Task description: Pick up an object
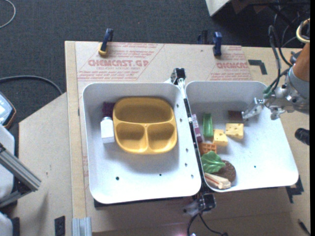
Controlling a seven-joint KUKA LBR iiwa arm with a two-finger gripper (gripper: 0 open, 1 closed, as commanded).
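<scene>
My worktop (147,58), a board printed with red lettering and held by clamps at its far edge, carried two shallow white bins side by side. The left bin (93,181) held a yellow divided tray (145,124) lying flat across its middle, with a small white bottle (107,130) touching the tray's left edge and a dark purple item (108,108) just beyond the bottle, too dim to identify. The right bin (275,156) held the play food I could pick from, gathered along its left side: a round plate (227,176) at the near corner bearing a green leaf (211,161) and pale sticks (217,181); beyond it an orange waffle piece (208,147); two yellow cheese blocks, the larger (235,131) with holes and the smaller (220,138) just beside it; an upright green piece (207,125) near the divider; and a small dark brown piece (235,115) toward the far wall. My grey arm (298,85) reached in from the right, and my hand (254,110) hovered over the right bin's far right part, near the brown piece but apart from it, its fingers slightly parted and gripping nothing.
</scene>
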